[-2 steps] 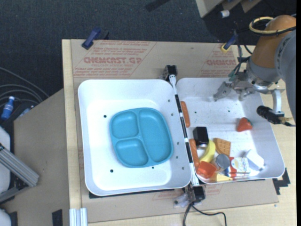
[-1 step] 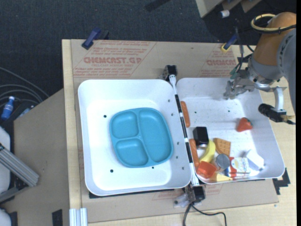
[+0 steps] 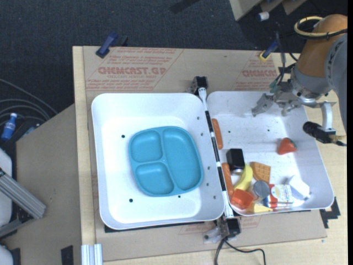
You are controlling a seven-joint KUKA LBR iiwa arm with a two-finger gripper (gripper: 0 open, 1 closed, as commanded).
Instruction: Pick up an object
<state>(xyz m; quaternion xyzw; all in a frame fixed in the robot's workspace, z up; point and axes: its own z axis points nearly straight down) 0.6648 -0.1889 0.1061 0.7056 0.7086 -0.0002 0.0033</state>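
Left side first: I see the shallow white left bin holding a light-blue plastic divided plate with three compartments, lying flat near the bin's middle. Black clips sit at the seam between the bins, top and bottom.

Moving right, the shallow white right bin carries the clutter. Along its left wall lies a long orange hot-dog-shaped toy, and below it a slim orange carrot-like piece. Just right of those sits a small black block. Under that, a yellow banana-shaped toy leans against a tan waffle-patterned cracker piece. At the lower corner I see an orange-red cup-like item, touching a grey round disc. Beside these is a small white carton with red print and a white crumpled item. A small red strawberry-like toy sits alone, well apart from the pile, toward the bin's right side.

Top right: the grey arm with the orange band reaches in, and the two-finger gripper hangs over the upper part of the right bin. I see nothing between its fingers; they look spread apart, empty. All pickable objects lie below it, untouched.
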